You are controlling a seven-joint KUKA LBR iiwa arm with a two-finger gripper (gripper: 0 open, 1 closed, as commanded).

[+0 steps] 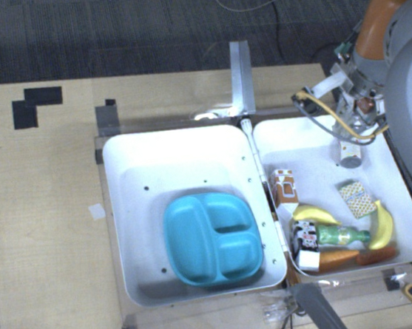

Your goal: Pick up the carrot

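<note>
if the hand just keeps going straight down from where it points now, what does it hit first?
Likely bare floor of the right bin, upper part. The hand hangs well clear of the carrot, which lies at the near wall. Depth is unclear.

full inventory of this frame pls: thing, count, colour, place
bins: 2, white, side by side on the bench
divided tray: 1, light blue, left bin
carrot: 1, orange, right bin, front edge
bananas: 2, yellow, right bin, front half
bottle: 1, green, above the carrot
small carton: 1, brown and white, right bin by the divider
patterned packet: 1, yellowish, right bin, middle
black-and-white item: 1, beside the bottle, unclear
arm: 1, grey with orange band, upper right
gripper: 1, over right bin's rear
</note>
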